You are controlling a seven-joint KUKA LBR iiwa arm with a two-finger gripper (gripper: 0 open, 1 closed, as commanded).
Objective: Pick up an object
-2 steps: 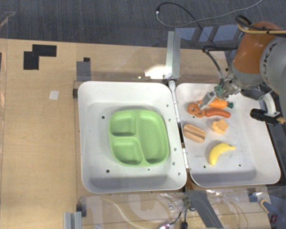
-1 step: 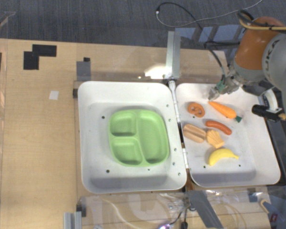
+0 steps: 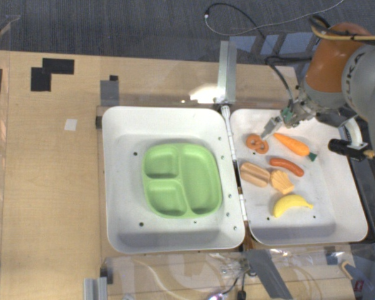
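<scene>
Pale wood makes up the counter (image 3: 44, 186), which carries two shallow white bins side by side. All the loose food pieces lie in the right bin (image 3: 344, 192): a round orange pretzel-like piece (image 3: 257, 144) near its upper left, a carrot (image 3: 292, 145) just right of that, a red sausage (image 3: 287, 165) below the carrot, a hot dog in a bun (image 3: 255, 174) to the left, a tan ridged piece (image 3: 282, 181) touching the bun's right end, and a yellow banana (image 3: 291, 205) lowest of all. The gripper (image 3: 268, 129) hangs just above the pretzel-like piece and left of the carrot's tip; nothing sits between the jaws, and whether they are open or closed cannot be made out. The left bin (image 3: 119, 167) holds a green divided plate (image 3: 181, 180). Dark grey carpet (image 3: 112, 17) lies beyond the counter.
</scene>
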